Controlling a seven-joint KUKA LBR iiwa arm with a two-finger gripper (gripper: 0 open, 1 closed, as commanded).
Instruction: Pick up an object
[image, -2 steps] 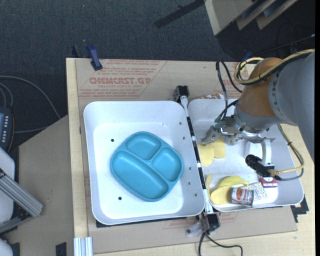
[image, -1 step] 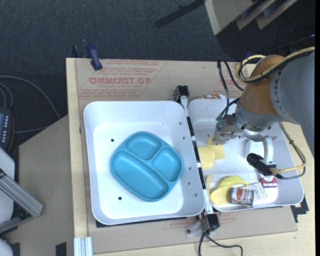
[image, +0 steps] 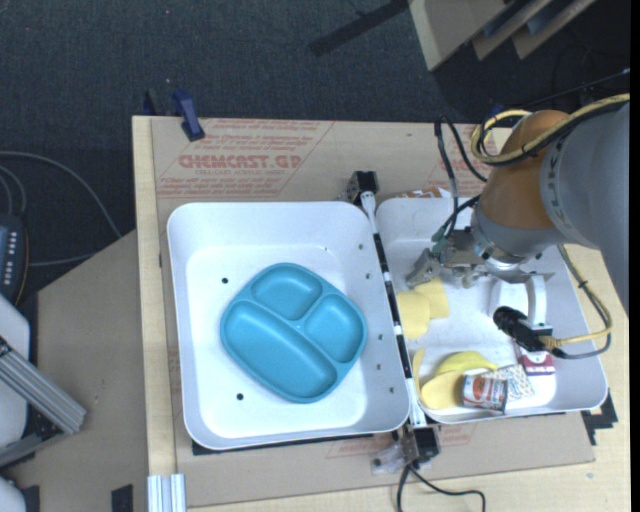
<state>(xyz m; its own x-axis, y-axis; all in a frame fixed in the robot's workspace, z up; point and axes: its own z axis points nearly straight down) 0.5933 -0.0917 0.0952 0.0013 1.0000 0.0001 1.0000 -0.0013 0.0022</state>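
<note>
My gripper (image: 447, 262) hangs low over the back half of the right bin (image: 590, 385), under the grey arm with its orange band. Just below it lies a pale yellow block (image: 420, 306), close to the bin's left wall. Whether the gripper touches the block is not visible. Towards the front of this bin rest a rounded yellow object (image: 448, 374), a small can with a red and white label (image: 484, 390) and a patterned packet (image: 526, 378). Nothing shows in the gripper's grasp.
The left bin (image: 200, 240) holds a blue divided plate (image: 291, 330) near its middle. The divider between the two bins runs right beside the yellow block. A blue clip (image: 186, 115) lies on the brown board behind the bins.
</note>
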